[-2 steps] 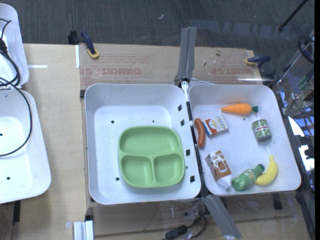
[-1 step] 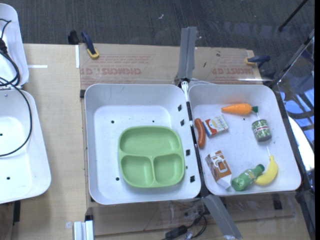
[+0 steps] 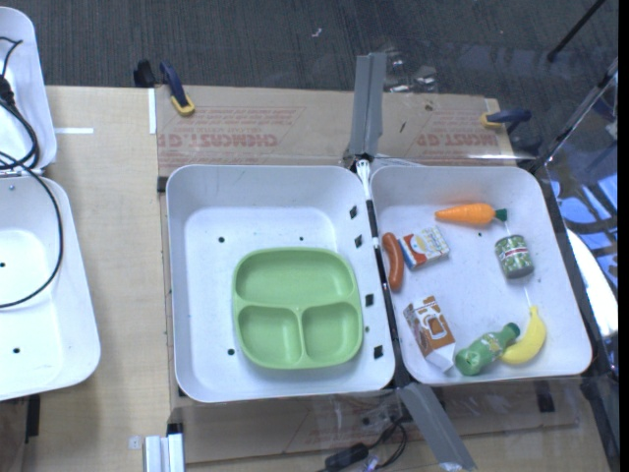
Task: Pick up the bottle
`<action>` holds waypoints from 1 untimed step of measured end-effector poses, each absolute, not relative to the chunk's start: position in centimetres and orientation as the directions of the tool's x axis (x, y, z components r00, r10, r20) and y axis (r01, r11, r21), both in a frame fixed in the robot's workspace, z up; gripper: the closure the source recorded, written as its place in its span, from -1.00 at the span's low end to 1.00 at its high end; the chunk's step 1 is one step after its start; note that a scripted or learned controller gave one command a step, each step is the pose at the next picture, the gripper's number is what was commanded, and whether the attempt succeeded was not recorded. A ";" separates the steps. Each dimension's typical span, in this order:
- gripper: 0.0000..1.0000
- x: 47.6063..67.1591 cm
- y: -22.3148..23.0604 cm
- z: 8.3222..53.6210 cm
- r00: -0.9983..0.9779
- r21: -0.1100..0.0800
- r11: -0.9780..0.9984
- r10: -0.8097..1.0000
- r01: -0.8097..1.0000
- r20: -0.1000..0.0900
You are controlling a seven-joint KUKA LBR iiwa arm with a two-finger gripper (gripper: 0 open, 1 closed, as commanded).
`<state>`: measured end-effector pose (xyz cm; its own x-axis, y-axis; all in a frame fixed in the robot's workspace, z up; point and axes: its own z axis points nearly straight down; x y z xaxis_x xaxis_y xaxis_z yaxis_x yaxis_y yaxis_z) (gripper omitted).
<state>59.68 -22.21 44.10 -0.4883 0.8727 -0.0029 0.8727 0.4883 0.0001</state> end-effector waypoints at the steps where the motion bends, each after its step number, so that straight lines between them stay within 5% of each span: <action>1: 1.00 64.5 -17.1 41.9 -0.153 -0.001 0.153 0.988 0.988 -0.002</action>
<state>64.54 -17.13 41.91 -0.1533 0.9882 -0.0020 0.9882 0.1533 -0.0011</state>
